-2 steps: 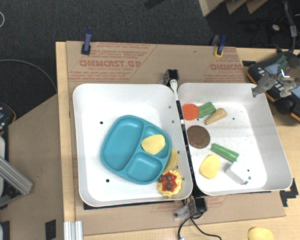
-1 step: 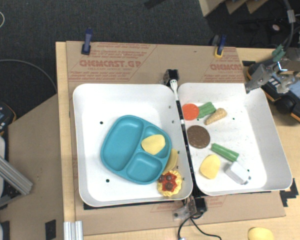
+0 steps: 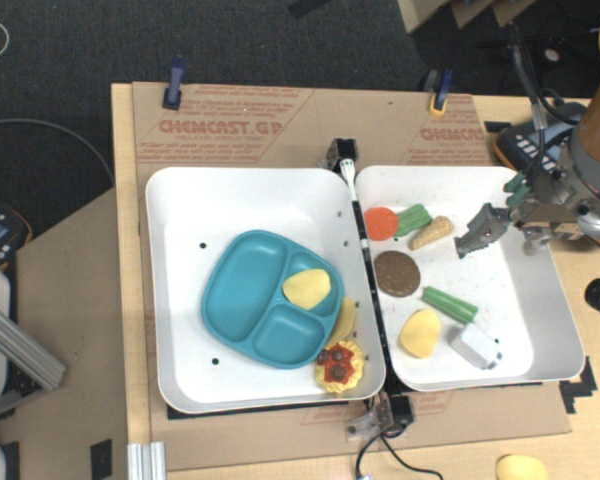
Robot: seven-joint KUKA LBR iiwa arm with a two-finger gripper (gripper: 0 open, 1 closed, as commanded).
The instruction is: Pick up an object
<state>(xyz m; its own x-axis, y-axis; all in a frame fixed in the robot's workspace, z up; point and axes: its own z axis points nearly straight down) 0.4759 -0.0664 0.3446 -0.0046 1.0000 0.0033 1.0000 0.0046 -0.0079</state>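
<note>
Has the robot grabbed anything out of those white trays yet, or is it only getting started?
Nothing looks picked up yet. The gripper hangs over the right bin with nothing visible between its fingers. The brown disc, yellow lump and green stick lie on the bin floor. Choosing, grasping and lifting one remain.

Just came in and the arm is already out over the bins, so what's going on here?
A grey robot arm reaches in from the right, its gripper hovering above the right bin with nothing between its fingers. Below and to its left lie toy foods: an orange tomato, a brown disc, two green pieces and a yellow lemon. The left bin has a blue divided plate with a yellow piece on it. Nothing is picked up yet.
</note>
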